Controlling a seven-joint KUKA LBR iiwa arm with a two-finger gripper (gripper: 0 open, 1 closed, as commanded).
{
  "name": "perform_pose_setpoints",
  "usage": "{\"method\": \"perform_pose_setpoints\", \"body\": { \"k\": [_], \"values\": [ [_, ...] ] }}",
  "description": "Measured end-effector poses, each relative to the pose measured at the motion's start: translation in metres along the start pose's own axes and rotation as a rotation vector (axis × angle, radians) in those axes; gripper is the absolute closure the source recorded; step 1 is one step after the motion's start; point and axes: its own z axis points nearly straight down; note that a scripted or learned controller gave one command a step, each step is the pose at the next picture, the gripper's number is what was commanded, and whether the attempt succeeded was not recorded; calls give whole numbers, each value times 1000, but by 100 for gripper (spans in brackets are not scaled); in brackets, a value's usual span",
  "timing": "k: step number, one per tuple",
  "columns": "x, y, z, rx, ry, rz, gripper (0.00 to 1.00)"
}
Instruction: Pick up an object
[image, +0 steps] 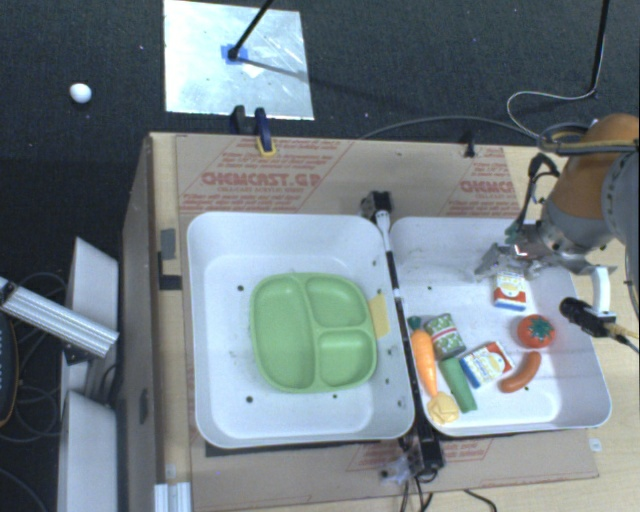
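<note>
1. Lying in the right bin (590, 400), the small carton (510, 291) sits just below the gripper (512, 258), its long axis roughly up-down.
2. Whether the claw is released or clenched, I cannot tell.
3. A tomato (535, 331) lies just beyond.

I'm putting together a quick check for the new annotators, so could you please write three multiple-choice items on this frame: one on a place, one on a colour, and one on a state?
1. Where does the sectioned plate lie?
A. left bin
B. right bin
C. on the cardboard outside the bins

2. What colour is that plate?
A. red
B. green
C. blue

3. How does the carrot lie?
A. standing upright
B. flat, along the bin's left wall
C. on the plate

Answers:
1 A: the plate rests in the left bin.
2 B: it is pale green.
3 B: the carrot lies flat in the right bin beside the divider.
</note>
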Motion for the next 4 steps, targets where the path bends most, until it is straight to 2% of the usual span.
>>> {"method": "perform_pose_setpoints", "body": {
  "k": [1,2,3,4],
  "values": [
    [0,-58,0,2,0,3,0],
    [0,-11,0,0,0,0,0],
    [0,-51,0,2,0,2,0],
    [1,28,-1,3,2,1,0]
  ]
}}
